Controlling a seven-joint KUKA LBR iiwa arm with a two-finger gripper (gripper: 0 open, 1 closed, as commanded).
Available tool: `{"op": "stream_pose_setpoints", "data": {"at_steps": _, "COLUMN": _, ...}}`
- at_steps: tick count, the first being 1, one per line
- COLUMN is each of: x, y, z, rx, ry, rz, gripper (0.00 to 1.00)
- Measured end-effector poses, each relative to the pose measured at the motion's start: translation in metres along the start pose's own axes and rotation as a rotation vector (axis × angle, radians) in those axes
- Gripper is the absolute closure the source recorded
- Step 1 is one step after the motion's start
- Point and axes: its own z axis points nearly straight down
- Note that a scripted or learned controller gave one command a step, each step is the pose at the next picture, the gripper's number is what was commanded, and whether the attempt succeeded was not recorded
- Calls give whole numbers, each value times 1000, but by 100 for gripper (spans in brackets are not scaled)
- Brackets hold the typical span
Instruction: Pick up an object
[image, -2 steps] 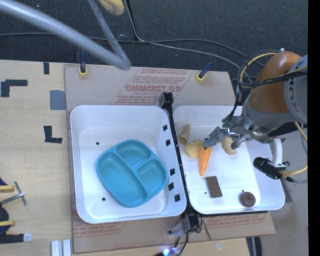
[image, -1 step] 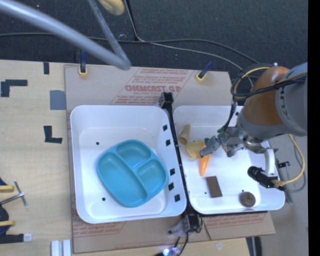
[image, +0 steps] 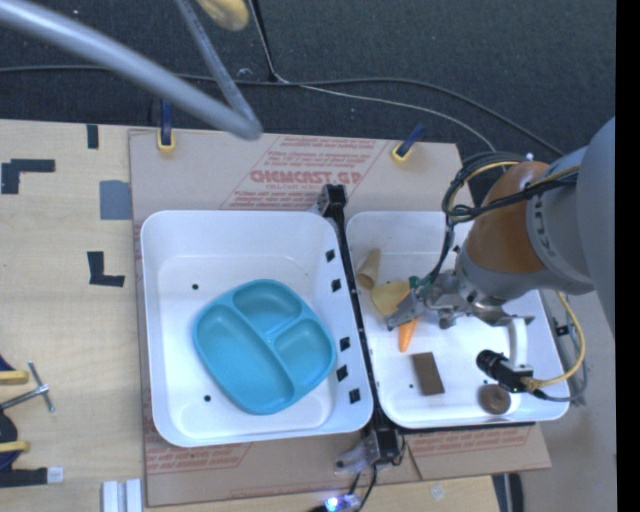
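Camera view, left to right: blue divided plate (image: 265, 345) in left bin (image: 165, 300); in right bin (image: 400, 408), tan cone (image: 369, 266), yellow piece (image: 390, 295), orange carrot (image: 406, 334) right under gripper (image: 428, 300), brown block (image: 428, 373), round brown piece (image: 495, 400). Jaws' state: cannot tell.

Single fixed camera, mounted above the bench, looking down obliquely on two shallow white plastic bins (image: 160, 300); moderate range.
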Motion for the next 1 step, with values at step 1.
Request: {"op": "stream_pose_setpoints", "data": {"at_steps": 1, "x": 1, "y": 1, "z": -13, "rx": -3, "ry": 1, "rz": -2, "gripper": 100}}
